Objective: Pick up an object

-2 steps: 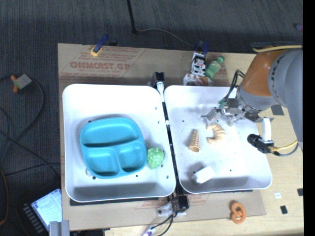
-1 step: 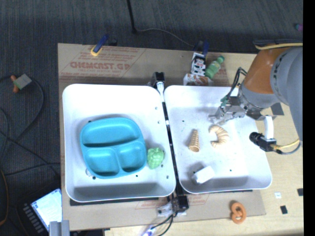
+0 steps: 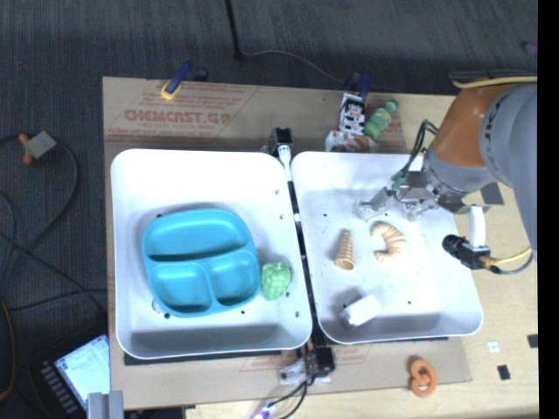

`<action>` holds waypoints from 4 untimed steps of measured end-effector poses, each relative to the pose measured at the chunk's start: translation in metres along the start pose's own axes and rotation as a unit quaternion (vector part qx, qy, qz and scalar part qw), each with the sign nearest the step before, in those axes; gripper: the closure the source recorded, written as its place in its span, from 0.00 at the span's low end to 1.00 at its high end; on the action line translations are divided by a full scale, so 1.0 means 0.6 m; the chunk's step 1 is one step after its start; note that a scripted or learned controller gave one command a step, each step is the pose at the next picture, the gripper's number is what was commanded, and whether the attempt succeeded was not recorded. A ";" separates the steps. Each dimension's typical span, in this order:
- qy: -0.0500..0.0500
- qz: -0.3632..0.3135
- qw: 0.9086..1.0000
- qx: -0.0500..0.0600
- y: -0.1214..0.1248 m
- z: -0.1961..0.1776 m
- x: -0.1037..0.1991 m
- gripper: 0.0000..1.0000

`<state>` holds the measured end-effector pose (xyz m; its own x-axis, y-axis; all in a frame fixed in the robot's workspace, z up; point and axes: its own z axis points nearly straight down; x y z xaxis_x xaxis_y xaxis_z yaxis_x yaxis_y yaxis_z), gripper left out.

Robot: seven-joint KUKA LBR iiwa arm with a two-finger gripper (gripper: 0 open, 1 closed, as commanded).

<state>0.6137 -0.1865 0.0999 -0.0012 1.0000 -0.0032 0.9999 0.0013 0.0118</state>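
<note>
The robot's hand [image 3: 403,201] hovers over the right bin [image 3: 454,317], at twelve o'clock from a curled pastry [image 3: 389,240], apparently lining up a pick; its grip state is unclear.

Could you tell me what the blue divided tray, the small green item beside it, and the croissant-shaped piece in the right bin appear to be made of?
Blue divided tray: probably moulded plastic; uniform colour, smooth rounded compartments, a soft sheen. Small green item: lumpy surface, likely plastic or rubber toy food; too small to tell which. Croissant-shaped piece: tan with ridged segments, apparently a plastic toy pastry with a matte finish, though the look leaves that open.
</note>
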 end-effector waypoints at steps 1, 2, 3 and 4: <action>0.000 0.000 1.000 0.002 -0.036 0.019 0.098 0.00; -0.002 0.001 1.000 0.001 -0.035 0.001 0.096 1.00; -0.001 0.001 1.000 0.001 -0.035 0.002 0.096 0.00; 0.001 0.001 1.000 0.007 -0.067 -0.014 0.109 0.00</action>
<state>0.5735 -0.1208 0.1079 0.0002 1.0000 -0.0004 1.0000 -0.0002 -0.0019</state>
